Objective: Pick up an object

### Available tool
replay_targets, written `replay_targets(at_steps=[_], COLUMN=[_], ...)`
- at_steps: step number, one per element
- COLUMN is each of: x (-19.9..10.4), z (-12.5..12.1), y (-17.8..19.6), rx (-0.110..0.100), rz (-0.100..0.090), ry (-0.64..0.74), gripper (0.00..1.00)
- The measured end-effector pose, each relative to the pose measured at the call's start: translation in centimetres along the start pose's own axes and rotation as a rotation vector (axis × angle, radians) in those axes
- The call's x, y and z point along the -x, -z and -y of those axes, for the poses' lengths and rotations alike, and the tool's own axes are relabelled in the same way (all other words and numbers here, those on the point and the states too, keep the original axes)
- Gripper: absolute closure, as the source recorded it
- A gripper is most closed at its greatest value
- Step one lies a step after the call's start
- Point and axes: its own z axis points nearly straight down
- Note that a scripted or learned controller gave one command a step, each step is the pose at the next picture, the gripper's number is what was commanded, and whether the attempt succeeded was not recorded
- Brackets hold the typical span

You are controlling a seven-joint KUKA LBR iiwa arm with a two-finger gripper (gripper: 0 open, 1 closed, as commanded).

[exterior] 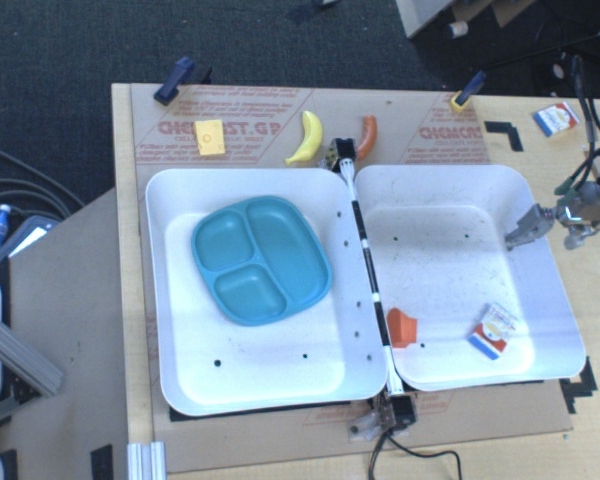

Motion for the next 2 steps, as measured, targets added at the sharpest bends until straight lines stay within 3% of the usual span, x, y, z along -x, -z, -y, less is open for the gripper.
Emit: replay_targets(at_steps=[1,2], x=[-3.2,-10.7], z=[3.2,-3.8], y=[-15.6,-16.2], rx=[0.001,0.001], rz=[0.001,0.000], ry=[-0.001,0.001], gripper=[0.00,0.00])
